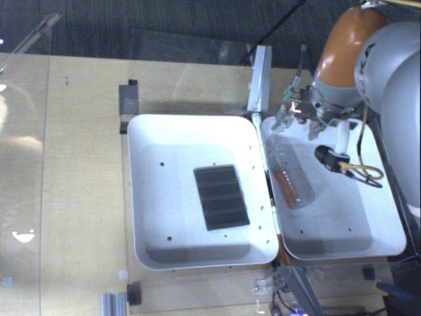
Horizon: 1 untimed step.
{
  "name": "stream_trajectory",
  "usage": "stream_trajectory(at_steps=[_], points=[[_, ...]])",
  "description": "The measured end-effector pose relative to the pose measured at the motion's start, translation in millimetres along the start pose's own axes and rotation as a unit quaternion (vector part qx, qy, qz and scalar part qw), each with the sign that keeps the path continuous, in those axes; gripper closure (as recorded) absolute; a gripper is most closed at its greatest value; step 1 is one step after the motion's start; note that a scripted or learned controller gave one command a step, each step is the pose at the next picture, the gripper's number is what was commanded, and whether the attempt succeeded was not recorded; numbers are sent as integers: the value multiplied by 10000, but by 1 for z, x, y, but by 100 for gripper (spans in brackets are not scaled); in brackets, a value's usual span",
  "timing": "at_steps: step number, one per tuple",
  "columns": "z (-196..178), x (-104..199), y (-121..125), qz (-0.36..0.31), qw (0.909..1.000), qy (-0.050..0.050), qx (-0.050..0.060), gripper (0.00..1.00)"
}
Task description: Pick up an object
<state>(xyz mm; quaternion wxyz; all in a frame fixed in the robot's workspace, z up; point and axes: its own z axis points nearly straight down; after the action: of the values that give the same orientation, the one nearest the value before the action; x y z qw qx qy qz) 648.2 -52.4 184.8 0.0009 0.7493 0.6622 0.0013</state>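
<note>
Hovering at the right white bin's (388, 242) far end, the tool (299, 114) — can't tell its state. Below it lies a clear plastic tube with reddish contents (291, 176): light, slippery, likely rolls; pinch across its middle.

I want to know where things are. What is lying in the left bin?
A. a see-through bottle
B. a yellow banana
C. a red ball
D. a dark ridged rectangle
D: the left bin holds a dark ridged rectangle lying flat near its middle, while the see-through bottle lies in the right bin, below the gripper.
</note>
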Motion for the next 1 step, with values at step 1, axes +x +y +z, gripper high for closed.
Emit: stream_trajectory(at_steps=[1], points=[[95, -40, -22, -465, 9989, 0, -16, 0]])
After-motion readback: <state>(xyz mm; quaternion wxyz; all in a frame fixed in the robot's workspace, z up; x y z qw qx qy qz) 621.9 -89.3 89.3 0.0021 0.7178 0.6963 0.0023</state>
